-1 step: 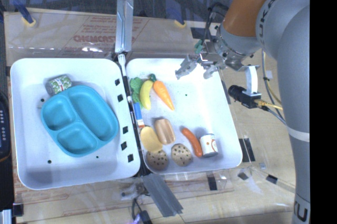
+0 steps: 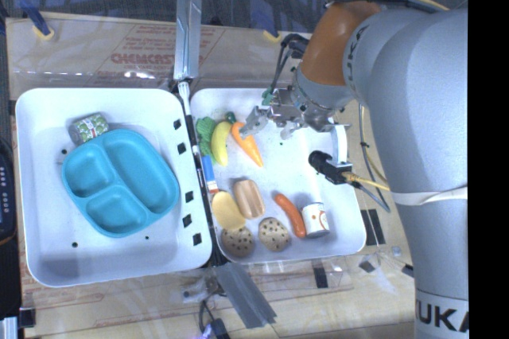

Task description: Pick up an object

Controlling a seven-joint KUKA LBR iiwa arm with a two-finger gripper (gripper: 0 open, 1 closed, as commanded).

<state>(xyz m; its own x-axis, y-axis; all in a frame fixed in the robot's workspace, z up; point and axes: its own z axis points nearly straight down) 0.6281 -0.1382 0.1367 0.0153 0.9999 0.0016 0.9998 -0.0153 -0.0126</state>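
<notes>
Task is judged to be at an early stage: nothing is seen lifted, every item lies on a bin floor. The pincer [image 2: 266,117] is lowered into the far part of the right bin [image 2: 350,238], just right of the carrot [image 2: 247,145], with the arm [image 2: 398,67] reaching in from the right. Whether the pincer is parted or closed cannot be told, since the tip is small and cluttered by the wrist hardware; nothing is seen held in it. Closing on an item and lifting are left to be done.

Likely target is judged to be the carrot: orange, tapered, lying at a slant with its tip toward the near right. It is flanked on the left by a banana [image 2: 219,142] and a green vegetable [image 2: 206,127] at the bin's left wall. Nearer in the same bin, a hot dog bun [image 2: 246,198], a sausage [image 2: 290,215], 2 cookies [image 2: 256,237] and a small can [image 2: 316,220] are seen.

In the left bin [image 2: 40,250], a blue divided tray [image 2: 119,182] and a small packet [image 2: 89,126] at its far left corner are seen, well apart from the pincer.
</notes>
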